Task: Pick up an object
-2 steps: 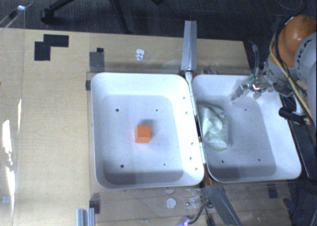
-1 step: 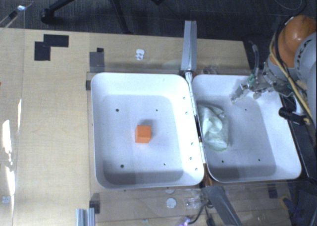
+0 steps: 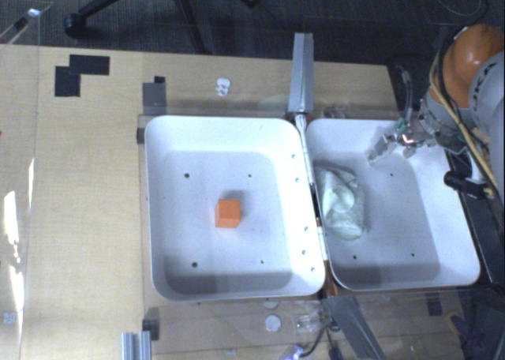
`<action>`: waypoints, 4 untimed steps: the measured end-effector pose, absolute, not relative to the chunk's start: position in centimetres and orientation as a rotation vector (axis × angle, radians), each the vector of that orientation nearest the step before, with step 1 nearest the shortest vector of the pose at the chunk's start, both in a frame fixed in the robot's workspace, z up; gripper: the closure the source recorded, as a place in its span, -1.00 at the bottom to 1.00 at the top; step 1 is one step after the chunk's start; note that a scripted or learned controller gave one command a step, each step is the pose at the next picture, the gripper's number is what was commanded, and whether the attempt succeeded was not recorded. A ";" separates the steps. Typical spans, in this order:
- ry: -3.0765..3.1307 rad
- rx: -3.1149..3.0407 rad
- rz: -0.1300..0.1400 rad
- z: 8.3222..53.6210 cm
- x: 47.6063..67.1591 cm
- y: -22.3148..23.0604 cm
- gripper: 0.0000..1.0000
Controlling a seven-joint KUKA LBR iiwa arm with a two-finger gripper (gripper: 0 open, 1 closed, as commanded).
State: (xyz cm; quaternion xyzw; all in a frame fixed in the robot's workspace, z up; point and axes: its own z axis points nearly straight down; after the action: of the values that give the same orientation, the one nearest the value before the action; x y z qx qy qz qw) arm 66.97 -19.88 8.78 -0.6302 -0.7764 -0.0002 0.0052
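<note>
Camera view from above: the arm (image 3: 473, 74) leans in from the right, orange band up top, wrist bent down toward the far right corner of the right bin (image 3: 442, 216). The gripper (image 3: 392, 144) hangs over that corner, too small and blurred to judge, so I cannot tell its state or whether it has anything. An orange cube (image 3: 228, 213) sits mid-floor in the left bin (image 3: 170, 193). A crumpled pale bag (image 3: 342, 200) lies against the right bin's left wall. No readable writing anywhere
</note>
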 end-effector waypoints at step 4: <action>-2.720 -1.585 -0.004 12.7 67.1 -15.4 1.00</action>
State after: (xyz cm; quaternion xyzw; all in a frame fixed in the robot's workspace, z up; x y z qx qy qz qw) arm 67.10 -15.40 12.72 -0.5036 -0.8640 -0.0013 -0.0034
